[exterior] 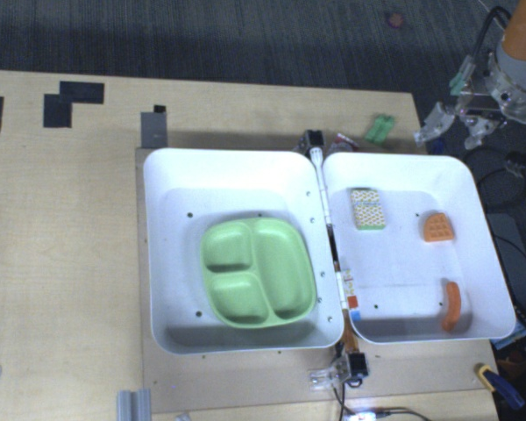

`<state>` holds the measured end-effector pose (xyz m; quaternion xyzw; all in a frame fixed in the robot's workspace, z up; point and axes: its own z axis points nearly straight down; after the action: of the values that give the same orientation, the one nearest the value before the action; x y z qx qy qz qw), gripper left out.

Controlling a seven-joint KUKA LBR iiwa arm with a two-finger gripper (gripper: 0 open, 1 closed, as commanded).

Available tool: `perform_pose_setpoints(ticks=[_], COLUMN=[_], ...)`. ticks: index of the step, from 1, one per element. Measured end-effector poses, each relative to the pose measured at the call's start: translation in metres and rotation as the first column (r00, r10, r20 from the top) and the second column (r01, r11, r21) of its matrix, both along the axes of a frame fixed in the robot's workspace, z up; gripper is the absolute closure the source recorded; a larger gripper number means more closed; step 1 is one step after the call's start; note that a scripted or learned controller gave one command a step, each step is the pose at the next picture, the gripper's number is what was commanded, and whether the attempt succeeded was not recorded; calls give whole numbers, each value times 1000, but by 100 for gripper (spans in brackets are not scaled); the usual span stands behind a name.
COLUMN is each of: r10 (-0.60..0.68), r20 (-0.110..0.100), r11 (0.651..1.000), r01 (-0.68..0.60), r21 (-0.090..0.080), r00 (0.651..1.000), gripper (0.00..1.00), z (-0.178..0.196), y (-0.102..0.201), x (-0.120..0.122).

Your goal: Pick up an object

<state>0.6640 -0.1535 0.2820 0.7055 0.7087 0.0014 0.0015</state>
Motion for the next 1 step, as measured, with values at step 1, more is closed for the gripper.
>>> perform_pose_setpoints(ticks=[1], r10=[-3], r20=[-4], r11=[1000], r01=[3], r21=[1], r00=[1000], gripper=[0], z=[-192], y=[-28], x=[-11])
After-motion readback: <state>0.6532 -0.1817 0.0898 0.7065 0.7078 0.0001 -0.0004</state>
